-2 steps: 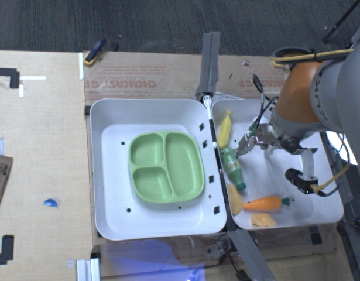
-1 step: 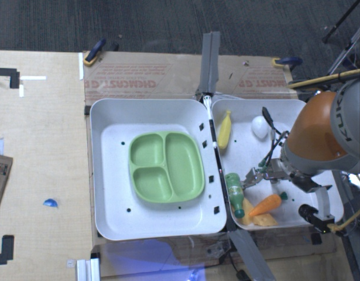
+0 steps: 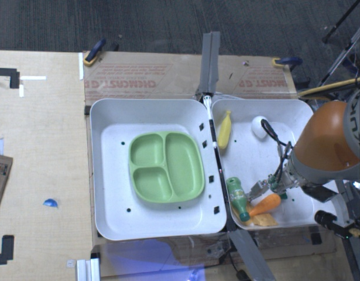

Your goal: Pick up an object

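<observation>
The right bin holds a yellow banana by its left wall and a white rounded object at the back. A green bottle, an orange carrot and a flat yellow piece lie at its front left. My gripper hangs low over the front of this bin, just above the carrot and right of the green bottle. The arm's orange band rises behind it and hides part of the bin floor.
The left bin carries a green divided plate in its middle. A raised divider separates the two bins. Cardboard lies behind them. A black cable loops near the white object.
</observation>
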### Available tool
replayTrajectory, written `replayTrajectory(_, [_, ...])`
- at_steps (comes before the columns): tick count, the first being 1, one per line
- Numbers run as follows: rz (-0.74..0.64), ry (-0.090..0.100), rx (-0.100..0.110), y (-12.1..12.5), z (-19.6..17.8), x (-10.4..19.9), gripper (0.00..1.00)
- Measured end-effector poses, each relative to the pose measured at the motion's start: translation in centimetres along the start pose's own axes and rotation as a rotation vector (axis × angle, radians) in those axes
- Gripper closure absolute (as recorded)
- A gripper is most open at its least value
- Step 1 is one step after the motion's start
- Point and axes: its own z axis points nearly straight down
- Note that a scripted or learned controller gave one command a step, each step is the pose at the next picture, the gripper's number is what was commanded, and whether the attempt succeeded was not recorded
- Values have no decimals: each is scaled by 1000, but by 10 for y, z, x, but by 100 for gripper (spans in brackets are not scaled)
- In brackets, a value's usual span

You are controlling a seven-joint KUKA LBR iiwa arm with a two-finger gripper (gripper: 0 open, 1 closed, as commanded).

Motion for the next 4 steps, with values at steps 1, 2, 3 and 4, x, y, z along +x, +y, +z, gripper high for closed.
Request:
replayTrajectory(1, [5,0,-1,0,-9,-1,100])
replayTrajectory(2, [5,0,-1,0,-9,-1,0])
replayTrajectory(3, [183,-6,-3,4,-1,11,0])
replayTrajectory(4, [185,-4,-2,4,-9,11,100])
